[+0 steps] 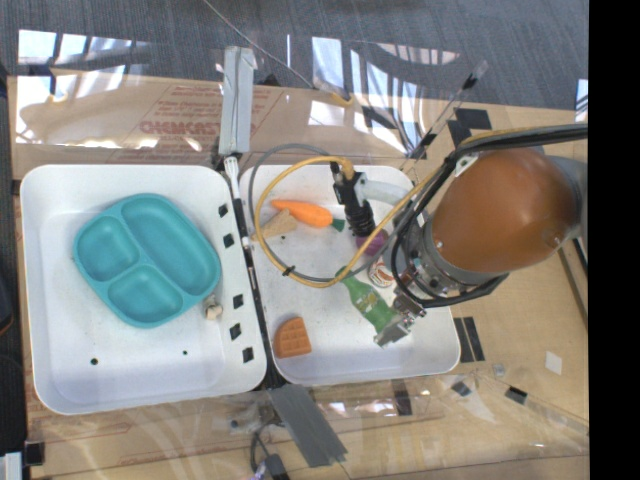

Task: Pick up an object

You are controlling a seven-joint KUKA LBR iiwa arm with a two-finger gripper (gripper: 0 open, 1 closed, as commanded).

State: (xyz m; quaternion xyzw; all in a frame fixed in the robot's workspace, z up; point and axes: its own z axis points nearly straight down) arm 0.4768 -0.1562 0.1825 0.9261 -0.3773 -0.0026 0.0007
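Note:
The right bin [330,363] holds an orange carrot [303,213] near its back, a ridged orange-brown wafer-like piece [292,337] near its front, and a flat green item [368,303] right of centre. My gripper [396,329] is low over the bin's right side, under the arm's big orange band [500,218]. Its grey tip sits at the green item's near end, touching or just overlapping it. The wrist hides most of the gripper. A small purple item [381,251] and a small round one [380,275] peek out beside the wrist.
The left bin [50,368] carries a teal divided plate [146,258] and a small pale object [212,310] by its right wall. A yellow cable [262,238] loops across the right bin's middle. A black cable fitting [353,208] hangs near the carrot.

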